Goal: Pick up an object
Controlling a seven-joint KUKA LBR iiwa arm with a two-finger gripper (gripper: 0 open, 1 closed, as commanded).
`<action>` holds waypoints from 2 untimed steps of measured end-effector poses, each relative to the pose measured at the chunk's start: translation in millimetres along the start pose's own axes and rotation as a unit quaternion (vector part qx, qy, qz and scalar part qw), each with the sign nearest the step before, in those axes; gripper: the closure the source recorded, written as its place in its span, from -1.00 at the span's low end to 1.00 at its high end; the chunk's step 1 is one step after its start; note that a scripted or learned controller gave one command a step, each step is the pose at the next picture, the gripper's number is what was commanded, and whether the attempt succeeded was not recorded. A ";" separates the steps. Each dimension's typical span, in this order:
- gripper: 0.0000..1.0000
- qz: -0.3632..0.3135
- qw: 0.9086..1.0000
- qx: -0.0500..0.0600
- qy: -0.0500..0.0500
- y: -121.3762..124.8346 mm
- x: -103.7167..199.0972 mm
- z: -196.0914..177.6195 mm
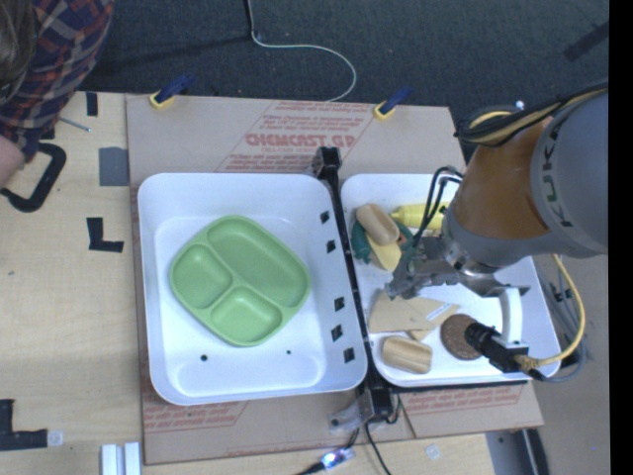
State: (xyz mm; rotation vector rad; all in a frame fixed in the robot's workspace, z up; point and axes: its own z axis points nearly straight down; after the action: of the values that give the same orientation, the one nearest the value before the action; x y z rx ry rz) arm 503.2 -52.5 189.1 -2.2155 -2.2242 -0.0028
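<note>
The grey arm (554,181) reaches in from the right, orange band above the wrist, gripper (407,275) lowered; its state seems unclear

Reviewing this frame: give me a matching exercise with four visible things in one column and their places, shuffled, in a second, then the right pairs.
Things:
1. green plate
2. brown disc
3. tan roll
4. gripper

Places:
A. front edge of the right bin
B. left bin
C. right bin, right of the tan roll
D. above the right bin's middle

Pairs: 1-B, 2-C, 3-A, 4-D
</note>
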 end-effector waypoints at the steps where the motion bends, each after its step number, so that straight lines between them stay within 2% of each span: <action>1: 1.00 -0.003 1.000 -0.008 0.000 -18.1 53.3 -165.5; 2: 1.00 -0.003 1.000 -0.002 -0.001 -19.0 115.0 -214.5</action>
State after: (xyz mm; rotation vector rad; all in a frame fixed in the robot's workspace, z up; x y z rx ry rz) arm 483.9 61.9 403.9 -2.2120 -2.2329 -0.0065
